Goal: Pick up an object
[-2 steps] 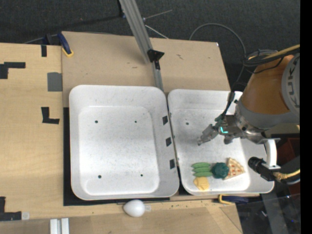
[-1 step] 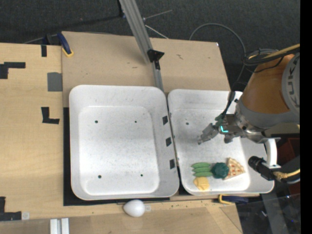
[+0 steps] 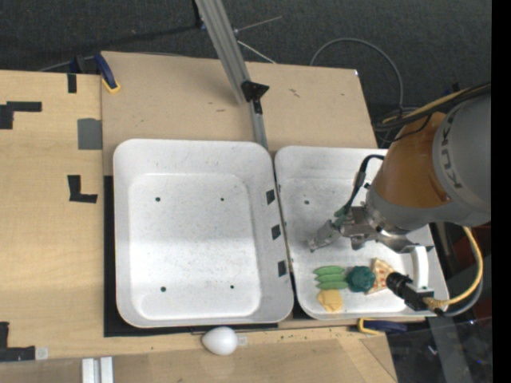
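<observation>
My pincer (image 3: 323, 240) hangs low in the right bin (image 3: 319, 170) with nothing visibly between its fingers; I cannot tell how wide they stand. The toys, a green pod (image 3: 328, 274), teal piece (image 3: 360, 278) and yellow bit (image 3: 330, 299), crowd the near wall just beside it, so I judge a grab may slip or nudge neighbours. A white egg (image 3: 219, 341) lies on the table, outside the left bin (image 3: 192, 154).

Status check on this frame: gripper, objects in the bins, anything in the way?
Gripper low in right bin, nothing seen between fingers. Green toy, teal piece, yellow piece clustered just below it. White egg on bench outside the bins.
</observation>
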Robot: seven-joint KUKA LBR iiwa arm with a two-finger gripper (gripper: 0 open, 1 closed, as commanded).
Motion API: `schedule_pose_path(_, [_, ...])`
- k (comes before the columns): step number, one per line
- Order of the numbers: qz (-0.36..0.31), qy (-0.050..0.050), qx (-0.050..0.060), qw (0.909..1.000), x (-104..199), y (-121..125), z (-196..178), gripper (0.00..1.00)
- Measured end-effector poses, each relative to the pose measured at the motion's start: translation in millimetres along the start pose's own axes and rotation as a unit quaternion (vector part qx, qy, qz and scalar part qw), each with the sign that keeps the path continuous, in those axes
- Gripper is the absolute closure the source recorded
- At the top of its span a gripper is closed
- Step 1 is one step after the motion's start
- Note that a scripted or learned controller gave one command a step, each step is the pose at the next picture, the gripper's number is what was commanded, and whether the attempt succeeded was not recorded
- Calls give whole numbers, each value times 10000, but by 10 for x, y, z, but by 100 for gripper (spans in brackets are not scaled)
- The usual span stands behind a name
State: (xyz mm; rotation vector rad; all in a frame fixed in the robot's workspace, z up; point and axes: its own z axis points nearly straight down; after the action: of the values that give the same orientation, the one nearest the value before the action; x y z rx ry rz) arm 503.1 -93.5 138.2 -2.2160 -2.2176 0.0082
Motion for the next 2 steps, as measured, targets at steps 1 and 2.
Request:
schedule_pose_path(1, [1, -12, -36, 10000, -1, 1, 508, 0])
schedule_pose_path(2, [-4, -1, -29, 10000, 9, 0, 392, 100])
